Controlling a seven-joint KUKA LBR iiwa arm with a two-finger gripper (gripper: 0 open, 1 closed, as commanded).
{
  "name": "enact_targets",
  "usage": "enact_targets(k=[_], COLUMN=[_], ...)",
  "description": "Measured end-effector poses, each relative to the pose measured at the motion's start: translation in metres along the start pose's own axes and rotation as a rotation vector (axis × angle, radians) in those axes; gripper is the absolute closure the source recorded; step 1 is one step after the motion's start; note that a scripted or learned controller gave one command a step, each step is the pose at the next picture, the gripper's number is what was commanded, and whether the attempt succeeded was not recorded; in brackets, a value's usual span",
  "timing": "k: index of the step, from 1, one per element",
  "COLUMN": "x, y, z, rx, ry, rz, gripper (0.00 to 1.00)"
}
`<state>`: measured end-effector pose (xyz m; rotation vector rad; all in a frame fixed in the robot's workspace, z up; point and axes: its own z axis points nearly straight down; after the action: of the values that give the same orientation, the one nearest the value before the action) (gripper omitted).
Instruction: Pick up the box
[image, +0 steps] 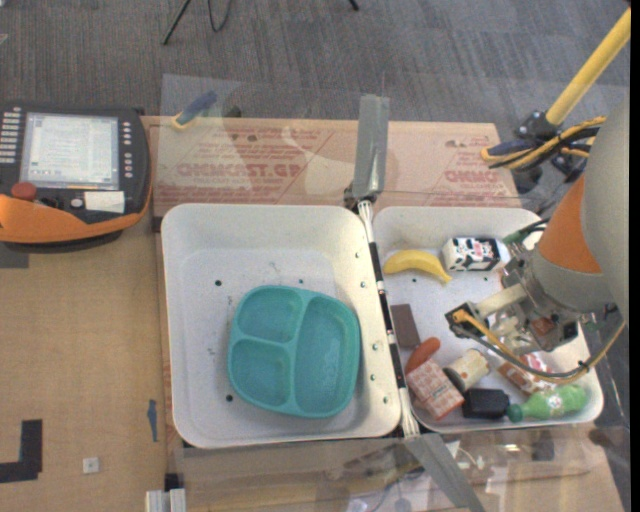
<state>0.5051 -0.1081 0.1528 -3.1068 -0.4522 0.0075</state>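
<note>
box lies untouched near the front of the right bin, beside a carrot. tool hangs over the clutter further right, its state hard to tell. judging by this, the pick is yet to be made.

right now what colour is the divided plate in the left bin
Teal, seen in the camera view: the divided plate.

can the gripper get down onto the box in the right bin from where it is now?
Probably yes. The box lies uncovered near the right bin's left wall, but the carrot and a small bottle crowd it, so finger room looks tight.
</note>
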Motion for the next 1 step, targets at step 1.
enact_targets(k=[1], x=[-0.0192], y=[-0.0181], z=[0.067], rx=[-0.003], ry=[0.009], rz=[0.051], gripper=[1.0])
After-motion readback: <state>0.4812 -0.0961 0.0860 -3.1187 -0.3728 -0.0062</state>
